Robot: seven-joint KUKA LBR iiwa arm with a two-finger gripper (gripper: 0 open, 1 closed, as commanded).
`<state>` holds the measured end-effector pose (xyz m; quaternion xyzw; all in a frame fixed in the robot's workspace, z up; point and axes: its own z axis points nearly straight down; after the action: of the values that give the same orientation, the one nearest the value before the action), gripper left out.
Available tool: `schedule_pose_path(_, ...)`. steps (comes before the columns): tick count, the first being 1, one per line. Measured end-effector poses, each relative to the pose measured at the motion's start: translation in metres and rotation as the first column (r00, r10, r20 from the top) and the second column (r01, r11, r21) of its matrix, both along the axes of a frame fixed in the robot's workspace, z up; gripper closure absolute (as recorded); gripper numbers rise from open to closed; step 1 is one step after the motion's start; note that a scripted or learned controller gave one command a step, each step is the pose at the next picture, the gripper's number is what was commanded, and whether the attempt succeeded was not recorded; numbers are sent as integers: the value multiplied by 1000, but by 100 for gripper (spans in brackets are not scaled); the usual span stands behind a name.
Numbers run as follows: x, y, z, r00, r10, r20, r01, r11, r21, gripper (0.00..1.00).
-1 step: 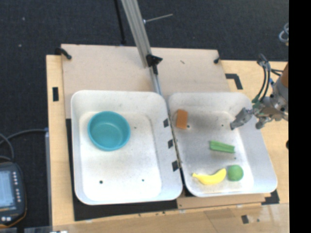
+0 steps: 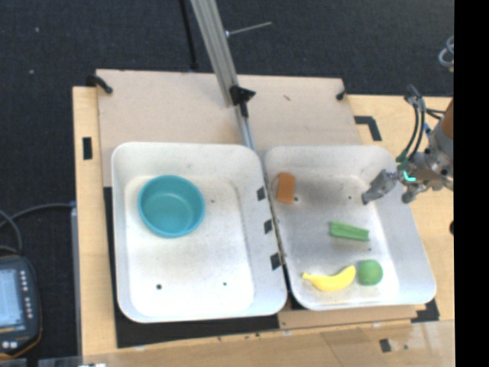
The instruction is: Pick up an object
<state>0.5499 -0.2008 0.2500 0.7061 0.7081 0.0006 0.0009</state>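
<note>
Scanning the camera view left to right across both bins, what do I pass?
Teal bowl → orange block → yellow banana → green stick → green ball → gripper over the right bin's right edge.

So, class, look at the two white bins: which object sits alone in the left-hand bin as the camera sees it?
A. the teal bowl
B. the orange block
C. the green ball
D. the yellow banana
A: the teal bowl is the one thing lying in the left bin, while the banana, green ball and orange block all lie in the right bin.
</note>
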Motion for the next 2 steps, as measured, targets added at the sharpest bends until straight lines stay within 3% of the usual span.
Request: schedule_pose_path(2, -12, -12, -90, 1000, -4, -5, 4, 1000, -1, 0)
